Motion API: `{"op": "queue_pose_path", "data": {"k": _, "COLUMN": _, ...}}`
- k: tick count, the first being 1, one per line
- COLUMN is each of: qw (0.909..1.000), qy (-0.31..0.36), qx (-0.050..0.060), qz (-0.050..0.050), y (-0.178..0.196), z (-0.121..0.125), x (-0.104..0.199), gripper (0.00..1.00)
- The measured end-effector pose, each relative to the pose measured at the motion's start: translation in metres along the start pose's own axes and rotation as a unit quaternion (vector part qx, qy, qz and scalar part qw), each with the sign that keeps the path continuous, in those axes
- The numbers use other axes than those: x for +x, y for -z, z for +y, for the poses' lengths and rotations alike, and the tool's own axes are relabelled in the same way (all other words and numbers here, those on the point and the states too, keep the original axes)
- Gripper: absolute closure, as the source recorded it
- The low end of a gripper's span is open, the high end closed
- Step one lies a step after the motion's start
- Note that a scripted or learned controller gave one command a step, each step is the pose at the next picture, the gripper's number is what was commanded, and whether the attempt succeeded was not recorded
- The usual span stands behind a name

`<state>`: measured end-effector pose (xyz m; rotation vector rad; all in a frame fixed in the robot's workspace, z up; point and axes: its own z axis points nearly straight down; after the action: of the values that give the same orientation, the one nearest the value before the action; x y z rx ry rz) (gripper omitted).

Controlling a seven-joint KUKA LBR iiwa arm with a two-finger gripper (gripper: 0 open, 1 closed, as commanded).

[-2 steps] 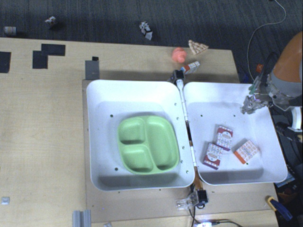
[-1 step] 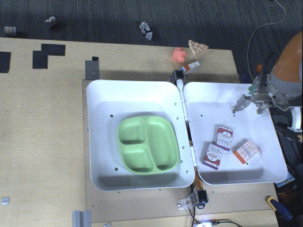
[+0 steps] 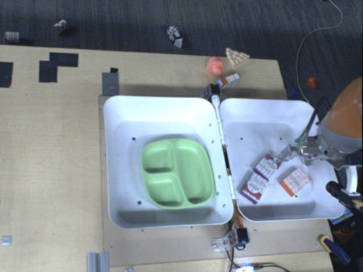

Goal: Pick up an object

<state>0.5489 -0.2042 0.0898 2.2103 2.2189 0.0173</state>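
Observation:
The right bin (image 3: 249, 120) holds three small packets. Two dark red and white ones lie end to end, the upper packet (image 3: 265, 166) above the lower packet (image 3: 254, 187). An orange and white packet (image 3: 295, 181) lies to their right. My gripper (image 3: 285, 154) reaches in from the right, low over the bin. Its tip is just right of the upper red packet and above the orange one. I see nothing held in it.
A green divided plate (image 3: 177, 173) lies in the left bin (image 3: 122, 123). Behind the bins on the bench sit a pink ball (image 3: 214, 66), a wedge-shaped toy (image 3: 237, 56) and a small tube (image 3: 229, 80). The arm's orange band (image 3: 347, 115) rises over the right bin's edge.

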Motion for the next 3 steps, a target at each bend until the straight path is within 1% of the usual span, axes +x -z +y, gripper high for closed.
{"op": "queue_pose_path", "data": {"k": 1, "qw": 1.0000, "qy": 0.000, "qx": -0.003, "qz": -0.001, "y": 0.012, "z": 0.002, "x": 0.000, "gripper": 1.00}}
{"op": "queue_pose_path", "data": {"k": 2, "qw": 1.0000, "qy": 0.001, "qx": -0.003, "qz": -0.001, "y": 0.011, "z": 0.002, "x": 0.000, "gripper": 0.00}}
{"op": "queue_pose_path", "data": {"k": 3, "qw": 1.0000, "qy": -0.002, "qx": 0.003, "qz": -0.002, "y": -0.003, "z": -0.038, "x": 0.037, "gripper": 0.00}}
